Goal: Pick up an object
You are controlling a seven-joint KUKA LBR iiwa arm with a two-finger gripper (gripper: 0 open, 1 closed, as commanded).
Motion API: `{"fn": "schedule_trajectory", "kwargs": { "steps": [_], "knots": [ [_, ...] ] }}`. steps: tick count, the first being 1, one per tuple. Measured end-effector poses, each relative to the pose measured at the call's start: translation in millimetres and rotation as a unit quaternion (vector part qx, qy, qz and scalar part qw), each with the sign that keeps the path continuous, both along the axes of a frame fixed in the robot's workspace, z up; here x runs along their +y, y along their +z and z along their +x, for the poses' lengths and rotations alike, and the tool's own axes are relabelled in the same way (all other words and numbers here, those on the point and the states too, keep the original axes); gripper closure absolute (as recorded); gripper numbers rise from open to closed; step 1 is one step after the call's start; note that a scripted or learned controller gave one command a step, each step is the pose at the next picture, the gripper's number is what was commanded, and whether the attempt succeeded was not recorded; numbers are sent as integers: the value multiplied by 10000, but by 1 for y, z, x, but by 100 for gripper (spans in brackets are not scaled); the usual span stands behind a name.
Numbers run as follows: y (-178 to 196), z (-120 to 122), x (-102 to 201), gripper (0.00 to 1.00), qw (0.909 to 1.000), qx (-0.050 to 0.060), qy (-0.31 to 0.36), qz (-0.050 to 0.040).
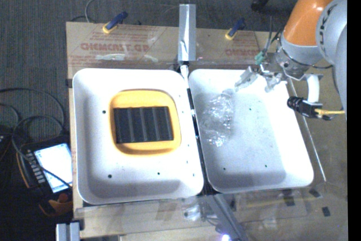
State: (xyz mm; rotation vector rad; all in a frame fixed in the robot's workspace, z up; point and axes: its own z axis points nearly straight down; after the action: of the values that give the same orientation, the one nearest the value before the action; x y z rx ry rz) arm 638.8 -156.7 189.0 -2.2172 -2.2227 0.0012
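we count two shallow white bins side by side on the bench. nearest us, the left bin (84, 138) holds one thing: a yellow rounded-square tray (145, 122) with a black insert divided by ribs into four slots, lying flat near the middle of the bin. the right bin (282, 172) also holds one thing: a crumpled piece of clear plastic (217, 115), lying on the bin floor toward its left side, just beside the wall shared with the left bin.

farther back, over the far right corner of the right bin, we see the gripper (256, 79) at the end of the grey arm with its orange band (304, 14). its two pale fingers are spread apart with nothing between them. the clear plastic lies near the gripper but apart from it, lower and to the left.

beyond the bins, a brown board (121, 45) shows faint red printing that we cannot read with confidence. two clamps with blue handles sit on its far edge, one at the left (114, 22) and one at the right (235, 27). one upright metal strip (186, 34) stands between the bins at the back.
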Motion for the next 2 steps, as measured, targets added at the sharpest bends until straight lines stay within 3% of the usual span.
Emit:
{"fn": "schedule_trajectory", "kwargs": {
  "steps": [1,2],
  "knots": [
    [-91,-26,49,0,10000,-56,-34,-9],
    [-96,16,46,0,9997,-35,261,-16]
  ]
}}
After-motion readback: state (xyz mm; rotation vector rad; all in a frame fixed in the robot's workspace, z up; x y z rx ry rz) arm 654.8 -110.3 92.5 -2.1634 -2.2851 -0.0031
